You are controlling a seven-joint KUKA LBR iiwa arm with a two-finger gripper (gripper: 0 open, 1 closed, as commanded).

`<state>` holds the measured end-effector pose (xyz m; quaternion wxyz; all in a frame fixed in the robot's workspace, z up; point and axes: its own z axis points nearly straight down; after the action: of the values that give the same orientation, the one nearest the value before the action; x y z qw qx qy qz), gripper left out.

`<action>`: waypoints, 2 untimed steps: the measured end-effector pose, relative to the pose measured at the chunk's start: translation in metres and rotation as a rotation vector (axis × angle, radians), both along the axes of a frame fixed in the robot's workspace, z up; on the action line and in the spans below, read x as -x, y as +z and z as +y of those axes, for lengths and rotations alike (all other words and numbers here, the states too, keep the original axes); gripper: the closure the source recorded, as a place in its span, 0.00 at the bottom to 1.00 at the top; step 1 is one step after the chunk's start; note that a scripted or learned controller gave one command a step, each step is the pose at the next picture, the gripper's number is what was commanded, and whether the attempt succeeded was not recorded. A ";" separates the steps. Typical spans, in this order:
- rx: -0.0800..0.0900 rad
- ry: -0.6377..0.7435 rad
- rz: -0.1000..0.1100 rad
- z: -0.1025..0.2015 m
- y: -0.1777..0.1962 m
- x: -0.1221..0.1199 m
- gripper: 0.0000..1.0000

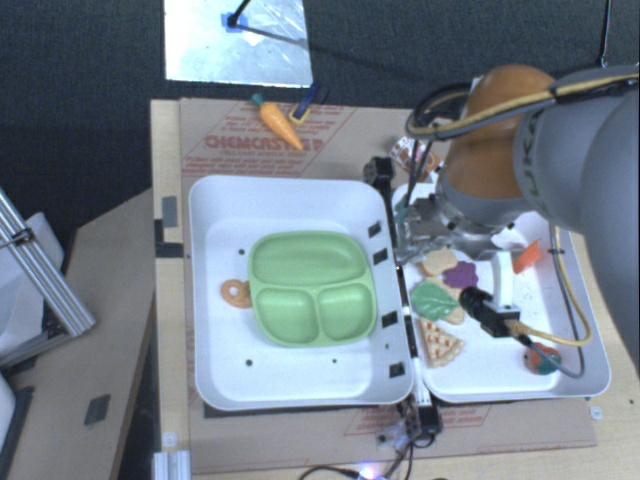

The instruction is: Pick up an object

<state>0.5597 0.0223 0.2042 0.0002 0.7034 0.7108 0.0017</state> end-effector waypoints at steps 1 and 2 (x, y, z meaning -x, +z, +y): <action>-0.001 0.000 -0.002 0.050 0.021 -0.020 1.00; 0.001 -0.002 0.001 0.089 0.010 -0.027 1.00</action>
<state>0.5863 0.1109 0.2138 0.0001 0.7042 0.7100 0.0011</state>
